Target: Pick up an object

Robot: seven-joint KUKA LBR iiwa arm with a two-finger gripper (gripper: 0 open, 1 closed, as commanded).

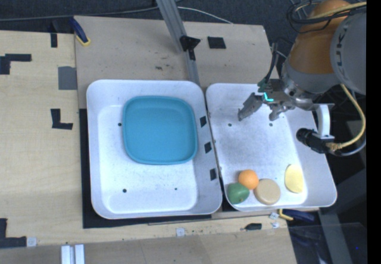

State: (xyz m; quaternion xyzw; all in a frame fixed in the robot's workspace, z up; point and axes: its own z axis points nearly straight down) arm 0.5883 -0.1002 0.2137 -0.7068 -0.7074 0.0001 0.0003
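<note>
Fingers apart, the hand (261,109) is hovering far from the orange ball (248,179); descending here risks grasping nothing.

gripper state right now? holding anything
gripper: open, fingers spread, nothing between them, above the right bin.

Arm (333,36) cut off at right.

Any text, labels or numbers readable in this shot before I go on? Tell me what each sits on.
None can be read: the blue plate, both bins, the four small objects near the right bin's front edge and the gripper carry no visible writing. The black tape marks on the bench are plain.
</note>
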